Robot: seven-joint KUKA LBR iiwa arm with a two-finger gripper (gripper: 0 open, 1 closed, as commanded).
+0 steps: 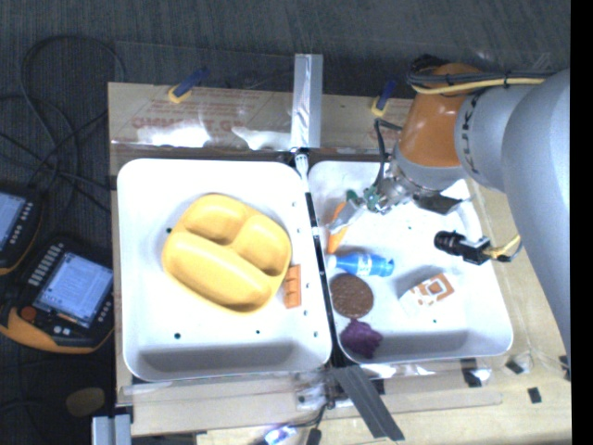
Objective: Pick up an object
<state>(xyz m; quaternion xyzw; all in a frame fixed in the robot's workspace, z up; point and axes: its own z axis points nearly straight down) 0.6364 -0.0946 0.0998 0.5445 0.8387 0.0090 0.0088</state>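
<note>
My gripper (372, 197) is low over the back left part of the right bin (482, 336), reaching in from the right. A small teal piece (354, 196) shows right at its tip; whether it is held I cannot tell. Just left of the tip an orange carrot-like piece (336, 214) leans on the bin's left wall, with a small black thing (334, 241) below it. Nearer the front lie a blue bottle (364, 265), a brown disc (352, 296), a purple lump (361, 338) and a white-and-orange box (429, 290).
The left bin (139, 341) holds a big yellow bread-shaped object (227, 250) and a small orange block (293, 286) by the divider. The grey arm (528, 146) with its orange band (434, 128) covers the right bin's back right corner.
</note>
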